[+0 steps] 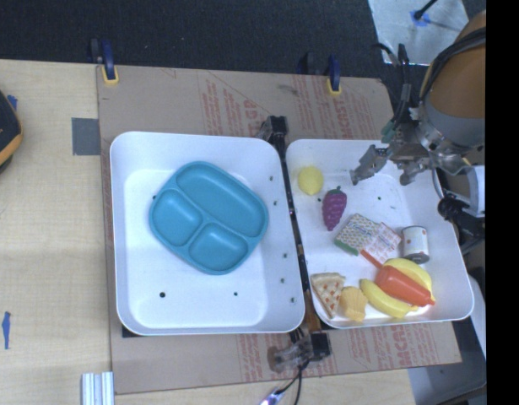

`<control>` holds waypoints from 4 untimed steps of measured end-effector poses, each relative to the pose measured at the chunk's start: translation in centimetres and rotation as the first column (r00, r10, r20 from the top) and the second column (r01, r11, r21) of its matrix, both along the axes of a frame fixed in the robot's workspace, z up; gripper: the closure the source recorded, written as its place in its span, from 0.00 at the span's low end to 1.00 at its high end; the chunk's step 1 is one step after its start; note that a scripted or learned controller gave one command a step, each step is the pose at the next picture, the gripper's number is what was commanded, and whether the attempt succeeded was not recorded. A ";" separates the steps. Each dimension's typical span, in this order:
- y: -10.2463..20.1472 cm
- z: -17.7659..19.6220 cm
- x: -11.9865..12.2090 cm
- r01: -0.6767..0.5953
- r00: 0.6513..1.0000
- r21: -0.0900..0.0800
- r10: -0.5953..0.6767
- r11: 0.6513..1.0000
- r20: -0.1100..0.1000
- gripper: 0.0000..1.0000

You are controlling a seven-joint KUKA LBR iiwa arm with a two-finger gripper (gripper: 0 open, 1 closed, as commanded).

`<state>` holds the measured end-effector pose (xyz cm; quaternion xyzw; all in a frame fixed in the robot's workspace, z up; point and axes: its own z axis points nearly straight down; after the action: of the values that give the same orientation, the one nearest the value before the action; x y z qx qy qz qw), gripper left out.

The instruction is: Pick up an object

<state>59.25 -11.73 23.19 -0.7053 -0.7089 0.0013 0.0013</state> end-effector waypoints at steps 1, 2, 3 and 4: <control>2.5 -6.8 -0.1 -0.001 1.000 -0.001 0.001 1.000 -0.001 0.00; 2.3 -13.1 -0.4 -0.001 1.000 -0.001 0.001 1.000 0.007 0.00; 1.6 -14.0 0.5 0.000 1.000 -0.002 0.000 1.000 0.002 0.00; 2.2 -14.0 -0.2 0.002 1.000 0.000 -0.002 1.000 -0.001 0.00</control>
<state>59.05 -9.50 9.17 -0.7059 -0.7083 0.0019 0.0016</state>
